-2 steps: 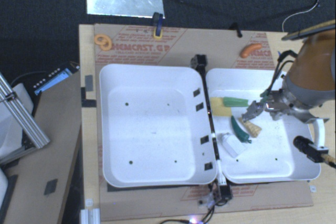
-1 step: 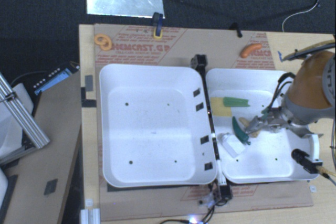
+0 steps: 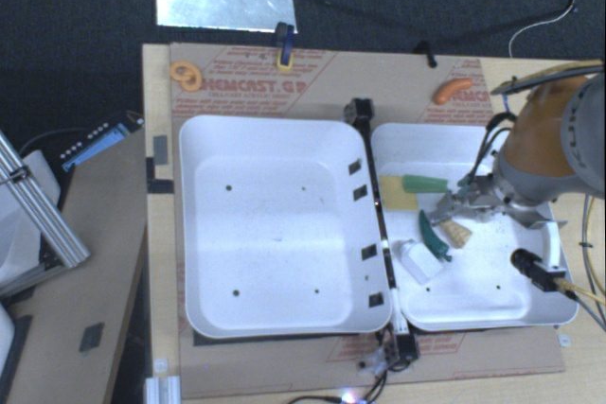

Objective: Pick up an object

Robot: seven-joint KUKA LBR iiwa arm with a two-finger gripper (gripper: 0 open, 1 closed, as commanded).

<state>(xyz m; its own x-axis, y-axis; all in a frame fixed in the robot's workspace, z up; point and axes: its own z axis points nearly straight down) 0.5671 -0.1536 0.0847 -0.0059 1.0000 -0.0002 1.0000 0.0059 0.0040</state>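
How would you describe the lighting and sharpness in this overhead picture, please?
Camera view: soft and slightly blurred overall; the two shallow white plastic bins are brightly lit, nearly washed out; the crinkled silver foil sheet shows glare; the dark green curved object reads with fuzzy edges.

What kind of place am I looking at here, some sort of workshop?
Most likely a robotics lab test bench. A grey and orange robot arm reaches over two white bins on a board, its pincer low among small odd items such as a green tool, with cables trailing nearby.

The bench (image 3: 312, 71) bears two white bins (image 3: 275, 222) (image 3: 473, 298), a pretzel (image 3: 186, 75) and a sausage (image 3: 453, 91).
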